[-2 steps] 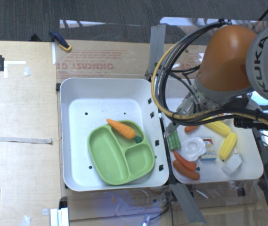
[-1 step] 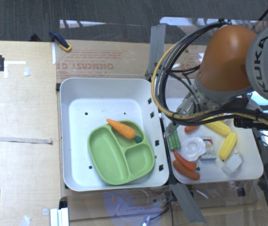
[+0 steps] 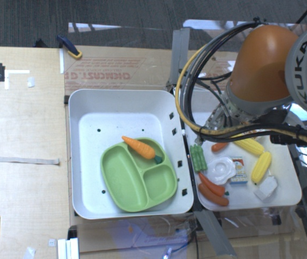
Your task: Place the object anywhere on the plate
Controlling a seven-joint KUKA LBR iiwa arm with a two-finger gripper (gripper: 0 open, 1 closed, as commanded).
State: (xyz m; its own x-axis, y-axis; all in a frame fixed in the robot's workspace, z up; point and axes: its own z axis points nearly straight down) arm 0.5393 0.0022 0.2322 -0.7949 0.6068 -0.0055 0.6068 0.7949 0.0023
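A green divided plate (image 3: 137,179) lies in the left white bin (image 3: 83,144). An orange toy carrot (image 3: 140,147) rests across the plate's upper rim, its tip pointing up-left. The arm's orange band and grey wrist (image 3: 264,63) hang over the right bin (image 3: 282,198), and the wrist and a bundle of cables hide the gripper there.
The right bin holds a green ridged toy (image 3: 198,158), two yellow corn cobs (image 3: 261,166), a clear round cup (image 3: 220,170), red-orange pepper-like toys (image 3: 212,190), a small carton (image 3: 238,171) and a white block (image 3: 265,188). Black and yellow cables (image 3: 196,90) loop over the wall between the bins.
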